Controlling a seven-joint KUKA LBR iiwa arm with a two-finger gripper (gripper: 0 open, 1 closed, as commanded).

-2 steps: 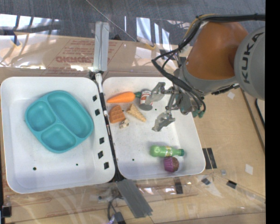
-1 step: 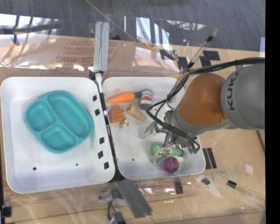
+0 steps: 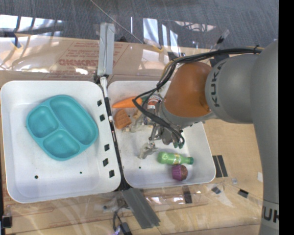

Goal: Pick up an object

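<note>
The task names no single object, so any loose item in the right bin (image 3: 206,153) could serve; nearest the pincer (image 3: 148,150) is a small pale scrap (image 3: 136,126) just above it, with a brown bread-like piece (image 3: 122,118) and an orange carrot (image 3: 123,102) further up toward the divider. To the pincer's right lies a green bottle (image 3: 175,158) on its side, close by, and just below that a purple onion-like ball (image 3: 179,172) near the bin's lower rim. The pincer itself hangs low over the bin floor, between the pale scrap and the bottle, reaching down from the orange band (image 3: 186,89) of the arm (image 3: 240,89); nothing is visible between its fingers, and whether they stand apart or together cannot be told from this angle. Its position suggests a descent aimed at the bare patch or at the bottle's near end, a placement that may well miss. Black cables (image 3: 149,109) loop over the wrist and hide part of the carrot area. Well off to the pincer's left, in the other bin (image 3: 14,146), a teal divided plate (image 3: 62,127) lies flat, out of reach of this attempt. Both bins rest on the table (image 3: 235,180).
</note>
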